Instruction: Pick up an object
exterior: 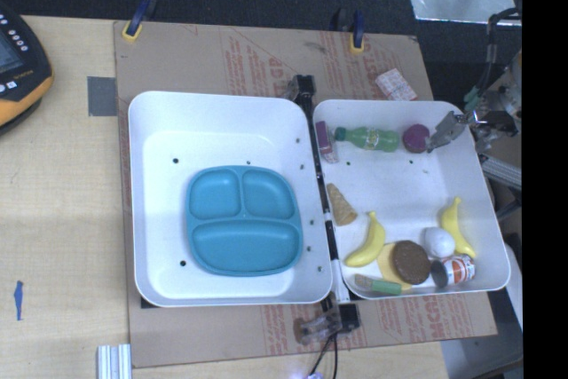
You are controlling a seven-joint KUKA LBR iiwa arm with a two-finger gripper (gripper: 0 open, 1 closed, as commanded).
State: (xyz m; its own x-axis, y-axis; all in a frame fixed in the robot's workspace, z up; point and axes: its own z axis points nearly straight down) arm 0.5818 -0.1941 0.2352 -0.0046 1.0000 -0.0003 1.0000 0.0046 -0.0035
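While my gripper (444, 131) hangs over the right bin's (404, 186) far right corner, I cannot tell its state.
Objects lie apart: purple ball (415, 138) just beside it, green bottle (370, 138), two bananas (367, 243) nearer front.

The right bin (404, 182) has bare floor through its middle. Along its far wall lie a green bottle (371, 138) and a purple ball (415, 138), with the tool (442, 133) just beside the ball. Its near corner is crowded with two bananas (369, 242), a brown cookie (411, 262) and a can (456, 271). A blue divided plate (243, 220) takes up the left bin's (160, 146) centre.
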